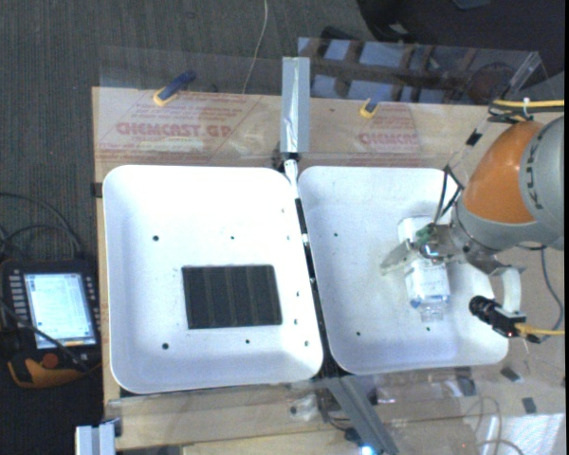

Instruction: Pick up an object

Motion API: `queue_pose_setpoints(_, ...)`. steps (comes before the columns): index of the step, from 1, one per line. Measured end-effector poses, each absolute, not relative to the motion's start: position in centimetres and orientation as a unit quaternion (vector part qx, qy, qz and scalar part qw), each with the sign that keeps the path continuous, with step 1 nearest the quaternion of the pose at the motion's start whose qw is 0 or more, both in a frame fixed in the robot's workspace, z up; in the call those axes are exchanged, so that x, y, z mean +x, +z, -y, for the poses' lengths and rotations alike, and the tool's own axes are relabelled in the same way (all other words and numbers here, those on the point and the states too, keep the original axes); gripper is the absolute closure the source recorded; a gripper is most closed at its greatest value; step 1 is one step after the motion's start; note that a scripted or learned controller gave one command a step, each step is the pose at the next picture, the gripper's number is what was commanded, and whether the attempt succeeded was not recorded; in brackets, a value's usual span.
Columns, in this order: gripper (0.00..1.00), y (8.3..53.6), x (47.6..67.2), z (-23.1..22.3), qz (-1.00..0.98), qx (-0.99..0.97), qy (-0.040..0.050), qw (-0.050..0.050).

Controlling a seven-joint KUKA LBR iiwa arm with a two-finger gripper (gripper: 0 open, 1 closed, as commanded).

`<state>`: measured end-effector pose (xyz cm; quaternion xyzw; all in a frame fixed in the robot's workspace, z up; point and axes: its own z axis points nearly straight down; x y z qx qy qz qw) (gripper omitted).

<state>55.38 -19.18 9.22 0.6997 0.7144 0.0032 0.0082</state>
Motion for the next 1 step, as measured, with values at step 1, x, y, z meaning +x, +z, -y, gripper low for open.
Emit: queue_pose_setpoints(1, 0.00, 9.30, 48.96, 19.31, -0.732, 0.681, 0.0039, 0.009)
